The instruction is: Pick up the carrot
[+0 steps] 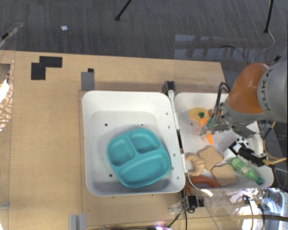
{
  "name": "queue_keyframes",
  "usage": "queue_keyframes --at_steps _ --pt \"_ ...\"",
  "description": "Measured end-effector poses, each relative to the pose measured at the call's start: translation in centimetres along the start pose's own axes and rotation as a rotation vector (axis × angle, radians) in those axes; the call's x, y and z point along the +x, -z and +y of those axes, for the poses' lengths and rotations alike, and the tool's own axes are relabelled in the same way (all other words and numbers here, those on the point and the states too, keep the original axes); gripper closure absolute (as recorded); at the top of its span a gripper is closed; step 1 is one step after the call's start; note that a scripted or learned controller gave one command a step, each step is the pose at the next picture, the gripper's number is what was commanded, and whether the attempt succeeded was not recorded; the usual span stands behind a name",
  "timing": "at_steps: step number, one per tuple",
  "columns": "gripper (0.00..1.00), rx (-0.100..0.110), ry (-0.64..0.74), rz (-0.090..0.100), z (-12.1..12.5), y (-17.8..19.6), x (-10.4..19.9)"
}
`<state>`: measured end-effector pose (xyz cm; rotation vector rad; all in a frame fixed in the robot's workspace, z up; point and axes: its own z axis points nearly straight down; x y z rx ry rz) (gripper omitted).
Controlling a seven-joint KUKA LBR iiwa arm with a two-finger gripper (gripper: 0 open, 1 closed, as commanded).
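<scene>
Inside right bin (189, 99), carrot (206, 127)

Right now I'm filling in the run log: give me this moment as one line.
stage: at carrot | pincer: over carrot in right bin | grasp: unconfirmed | left bin: teal plate

I work in a robotics lab, not a home. My bench (45, 148) is bare plywood with black tape marks (45, 66) in the upper left, two white bins (130, 99) are clamped side by side, cables (211, 218) trail along the lower edge, and stand legs (123, 10) rest on grey carpet (180, 22) at the top.
</scene>
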<state>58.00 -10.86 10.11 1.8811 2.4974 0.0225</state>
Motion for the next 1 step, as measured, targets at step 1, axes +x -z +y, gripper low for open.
queue_keyframes --at_steps 1 --pt "1.0 -0.001 0.1 -0.001 0.18 12.17 5.88"
